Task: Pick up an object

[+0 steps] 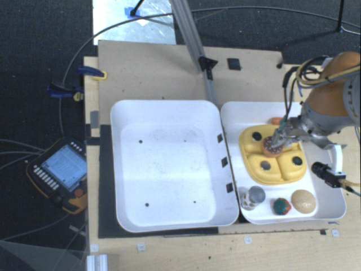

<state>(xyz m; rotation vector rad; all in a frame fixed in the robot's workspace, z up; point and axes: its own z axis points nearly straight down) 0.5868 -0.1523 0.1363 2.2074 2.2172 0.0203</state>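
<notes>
The bench (169, 72) carries two white bins side by side. The left bin (166, 165) is the bigger one in the view. The right bin (327, 210) lies touching it at 3 o'clock. The grey arm (333, 103) comes in from 3 o'clock and hangs over the right bin. Under it lies a yellow block (271, 162) with dark round spots, in the middle of that bin. The gripper (276, 143) stands on the top of the block, over a small brownish ring (272, 147); if the fingers are wide or narrow, I cannot tell. At 6 o'clock from the block lie a beige ball (303, 201), a green and red ball (281, 206) and a small grey cup (256, 195).
</notes>
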